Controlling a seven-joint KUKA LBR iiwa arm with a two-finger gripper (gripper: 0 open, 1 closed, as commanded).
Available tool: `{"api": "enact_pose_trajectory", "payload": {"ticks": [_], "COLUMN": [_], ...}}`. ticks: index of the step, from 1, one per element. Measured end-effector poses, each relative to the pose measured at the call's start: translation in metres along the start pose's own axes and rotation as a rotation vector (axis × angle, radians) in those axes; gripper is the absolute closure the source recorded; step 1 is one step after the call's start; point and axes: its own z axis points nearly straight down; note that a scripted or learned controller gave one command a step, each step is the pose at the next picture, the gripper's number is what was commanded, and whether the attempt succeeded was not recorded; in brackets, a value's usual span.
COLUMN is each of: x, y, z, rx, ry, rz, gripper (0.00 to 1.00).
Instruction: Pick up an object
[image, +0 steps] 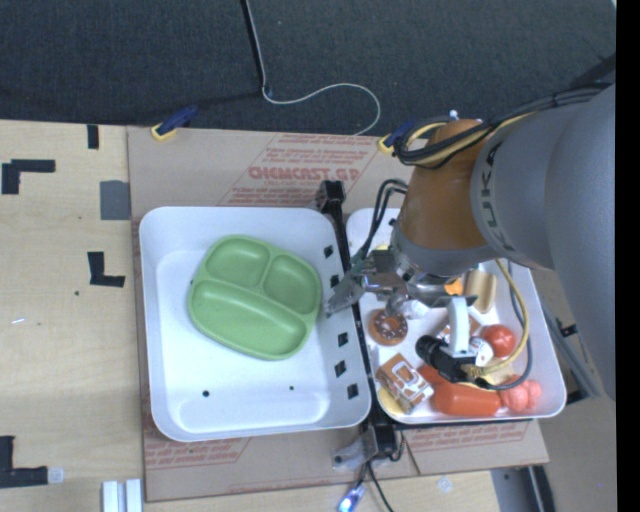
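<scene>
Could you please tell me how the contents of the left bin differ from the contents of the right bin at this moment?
The left bin holds a single green divided plate, lying flat with bare white floor around it; the right bin is crowded with small toy foods, among them a donut and an orange sausage-like piece. The left bin lies open to view, while the arm and gripper hang over the right bin. Both bins are shallow and white.

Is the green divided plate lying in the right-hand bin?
No, the green divided plate lies in the left white bin, while the right white bin holds the small toys.
</scene>
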Motion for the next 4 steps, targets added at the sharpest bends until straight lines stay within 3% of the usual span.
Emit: {"api": "enact_pose_trajectory", "payload": {"ticks": [1,2,3,4], "x": [-0.008,-0.007,0.063,0.093], "y": [0.002,-0.033,-0.058,-0.058], "z": [-0.010,-0.133,-0.199,-0.227], "rx": [-0.001,-0.021,-0.016,-0.012], "ry": [-0.006,-0.007,-0.005,-0.008], "rz": [0.010,0.011,0.003,0.008], "gripper": [1.00,1.00,1.00,1.00]}}
